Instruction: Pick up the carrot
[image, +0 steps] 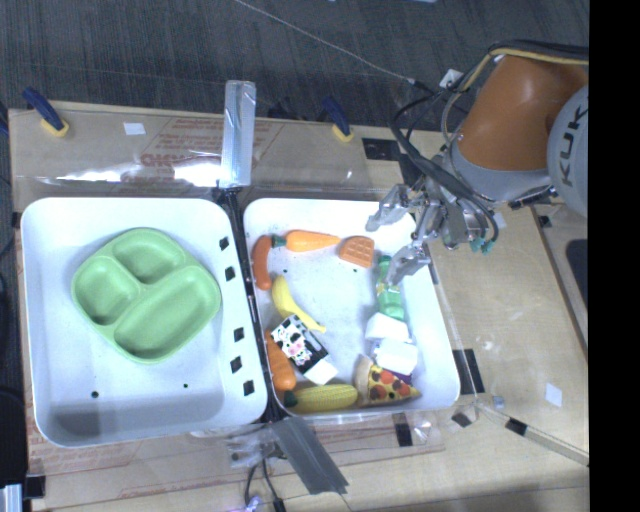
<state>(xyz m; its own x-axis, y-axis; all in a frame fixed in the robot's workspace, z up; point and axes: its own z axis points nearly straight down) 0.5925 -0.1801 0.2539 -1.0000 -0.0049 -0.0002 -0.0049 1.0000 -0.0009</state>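
Observation:
The carrot (312, 240), orange and tapered, lies along the back wall of the right bin (440, 310), pointing left-right. A ridged orange-brown food piece (357, 250) sits just right of it. My gripper (396, 240) hangs over the bin's back right corner, a short way right of the carrot and that piece. It is open, with one finger (384, 214) toward the back and the other (407, 264) toward the front, and nothing between them.
The right bin also holds a banana (291, 302), a cow-print box (297, 343), a green bottle (390, 297), white blocks (393, 352), a pizza slice (388, 383) and orange sausages (262, 260). A green divided plate (146, 292) lies in the left bin (60, 400).

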